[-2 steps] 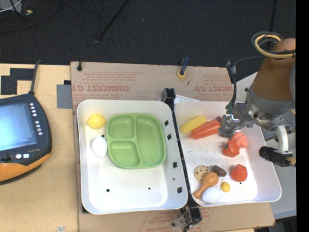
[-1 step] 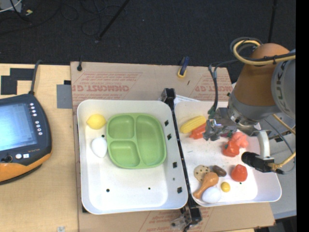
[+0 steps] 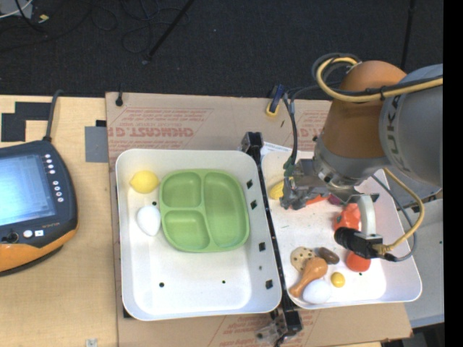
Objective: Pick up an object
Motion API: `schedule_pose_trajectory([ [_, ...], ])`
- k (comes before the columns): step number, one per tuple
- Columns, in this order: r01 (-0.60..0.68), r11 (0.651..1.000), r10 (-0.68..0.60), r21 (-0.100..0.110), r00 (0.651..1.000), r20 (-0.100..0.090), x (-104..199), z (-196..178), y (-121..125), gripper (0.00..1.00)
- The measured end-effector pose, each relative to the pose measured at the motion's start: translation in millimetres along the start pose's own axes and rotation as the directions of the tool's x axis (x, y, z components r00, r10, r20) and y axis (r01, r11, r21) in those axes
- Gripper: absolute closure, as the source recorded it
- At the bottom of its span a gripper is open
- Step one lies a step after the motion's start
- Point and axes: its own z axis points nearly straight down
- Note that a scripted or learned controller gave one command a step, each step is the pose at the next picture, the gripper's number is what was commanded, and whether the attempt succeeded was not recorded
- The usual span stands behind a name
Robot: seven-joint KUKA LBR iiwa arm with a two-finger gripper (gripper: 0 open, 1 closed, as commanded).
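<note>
My gripper (image 3: 293, 197) hangs low over the back left part of the right bin (image 3: 405, 284), under the grey arm with its orange band. A yellow piece (image 3: 276, 189) lies just left of the gripper, and a thin orange-red piece (image 3: 316, 200) lies just right of it. Nearer the front of that bin lie a cookie (image 3: 301, 255), a brown chicken drumstick (image 3: 311, 270), a white egg (image 3: 317, 291), a small yellow ball (image 3: 337, 279) and a red-orange toy (image 3: 356, 259). The arm hides part of the bin behind the gripper.
The left bin (image 3: 188, 295) holds a green divided plate (image 3: 202, 210), a yellow lemon (image 3: 144, 181) and a white egg (image 3: 148, 220). A black divider (image 3: 264, 223) runs between the bins. A tablet pendant (image 3: 32, 201) lies at the far left on the bench.
</note>
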Motion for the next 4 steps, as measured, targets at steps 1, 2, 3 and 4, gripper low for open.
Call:
schedule_pose_trajectory([
  [1, -0.003, 1.000, 0.003, 0.002, 1.000, 0.001, 46, 10, -14, 1.00],
  [2, -0.002, 1.000, 0.002, 0.000, 1.000, 0.001, 94, -3, -15, 1.00],
  [3, -0.009, 1.000, 0.009, 0.003, 1.000, 0.002, 95, 10, -28, 1.00],
  [4, -0.006, 1.000, 0.006, 0.000, 1.000, 0.002, 96, 7, -17, 1.00],
])
